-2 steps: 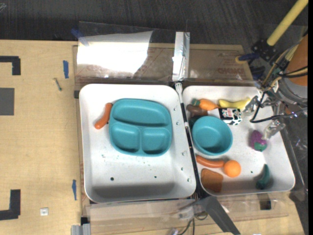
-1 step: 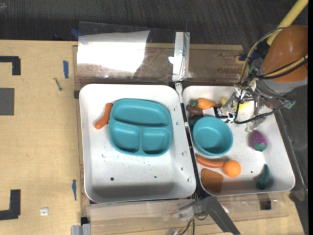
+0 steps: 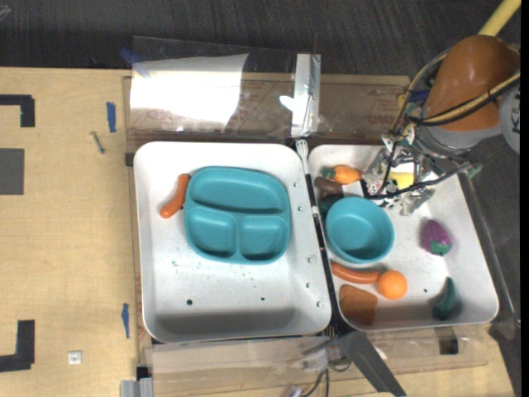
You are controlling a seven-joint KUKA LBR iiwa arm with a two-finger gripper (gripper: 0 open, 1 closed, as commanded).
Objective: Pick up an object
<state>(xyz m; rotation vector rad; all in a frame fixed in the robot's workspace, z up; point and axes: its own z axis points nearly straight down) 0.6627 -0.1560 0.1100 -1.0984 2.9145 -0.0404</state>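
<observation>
Gripper (image 3: 397, 182) sits low over the upper part of the right bin (image 3: 473, 259), centre-right of frame; open or closed cannot be told. Teal bowl (image 3: 359, 231) just below-left of it, orange carrot (image 3: 346, 174) just left, purple piece (image 3: 436, 236) lower right. Orange ball (image 3: 393, 284) under the bowl. Left bin (image 3: 157, 275) holds a teal divided plate (image 3: 238, 214).

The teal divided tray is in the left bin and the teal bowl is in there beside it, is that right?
Not quite. The camera view shows the teal bowl in the right bin, not the left. The teal divided tray is in the left bin, as you said.
</observation>
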